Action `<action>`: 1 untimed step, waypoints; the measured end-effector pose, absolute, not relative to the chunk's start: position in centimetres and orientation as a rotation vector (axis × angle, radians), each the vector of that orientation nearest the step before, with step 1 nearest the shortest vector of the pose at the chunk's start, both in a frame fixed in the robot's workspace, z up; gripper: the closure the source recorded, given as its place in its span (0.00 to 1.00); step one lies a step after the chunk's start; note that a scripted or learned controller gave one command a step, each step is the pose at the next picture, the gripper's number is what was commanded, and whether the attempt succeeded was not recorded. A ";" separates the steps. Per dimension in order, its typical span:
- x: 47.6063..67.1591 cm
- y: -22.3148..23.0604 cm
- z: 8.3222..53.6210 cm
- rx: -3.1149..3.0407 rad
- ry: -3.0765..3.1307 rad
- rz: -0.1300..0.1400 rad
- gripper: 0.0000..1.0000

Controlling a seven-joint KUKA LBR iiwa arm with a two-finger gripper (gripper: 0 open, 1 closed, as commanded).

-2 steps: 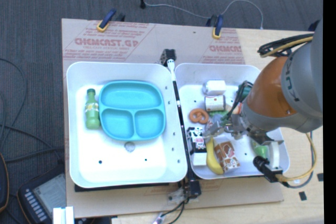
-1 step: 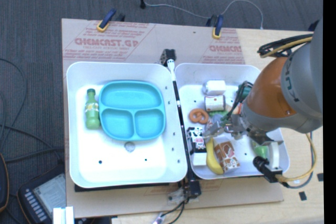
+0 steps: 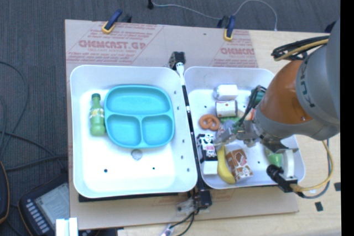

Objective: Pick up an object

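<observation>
Grey carpet around a cardboard-topped bench (image 3: pixel 138 44); two white bins side by side. Left bin (image 3: pixel 83 168): green bottle (image 3: pixel 97 114) lying along the left wall, blue divided tray (image 3: pixel 139 116) just beside it. Right bin (image 3: pixel 194 77): crowded. Cow-patterned carton (image 3: pixel 208 147) at the left wall, pretzel (image 3: pixel 209 122) above it, banana (image 3: pixel 223 166) and brown snack packet (image 3: pixel 238 164) toward the front, white box (image 3: pixel 227 91) and small labelled tub (image 3: pixel 225 109) toward the back.

Gripper (image 3: pixel 232 131) low over the bin's middle, between pretzel and banana. Fingers too blurred to read: cannot tell their state, and nothing is seen held.

Judged step: descent onto a pick, grasp not yet made. Nearest candidates are the pretzel, banana and packet, each just beside the gripper. Next move calls for settling squarely over one item before any lift.
</observation>
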State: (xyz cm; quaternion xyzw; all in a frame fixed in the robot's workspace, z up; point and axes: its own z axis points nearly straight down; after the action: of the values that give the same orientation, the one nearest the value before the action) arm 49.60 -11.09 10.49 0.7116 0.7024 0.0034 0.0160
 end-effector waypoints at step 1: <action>49.6 -11.1 10.5 2.213 2.183 0.011 0.00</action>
State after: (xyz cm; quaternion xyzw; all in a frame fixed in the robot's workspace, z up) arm 49.59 -11.09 10.46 0.7118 0.7022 0.0035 0.0165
